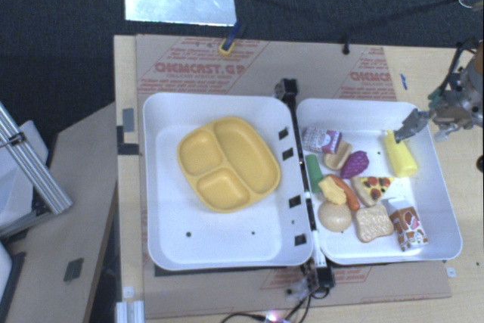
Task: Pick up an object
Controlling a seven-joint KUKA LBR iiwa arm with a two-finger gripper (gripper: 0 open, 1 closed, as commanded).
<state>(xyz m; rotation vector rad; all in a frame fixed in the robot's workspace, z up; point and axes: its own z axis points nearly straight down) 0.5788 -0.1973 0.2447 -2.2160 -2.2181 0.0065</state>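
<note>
The desk (128,163) is seen spread out to the left of and below the claw (423,125), with cardboard sheeting laid under two white bins. The left bin (162,238) lies well to the claw's left, and a yellow divided plate (227,163) with three compartments is carried in it. The right bin (446,231) sits directly beneath the claw, which is poised over its upper right part.

Just below and slightly left of the claw, a yellow corn cob (401,155) is found lying against the bin's right side, near the tips but apparently not touched by them. One dark finger is seen slanting down toward the cob; whether the claw is wide or narrow cannot be told, as its far side is blurred against the arm.

Farther to the claw's lower left, the other toy foods are clustered: a small milk carton (407,227), a slice of bread (373,223), a pizza slice (374,187), a purple eggplant (355,163), a carrot (350,195) and a green piece (314,172) by the bin's left wall.
</note>
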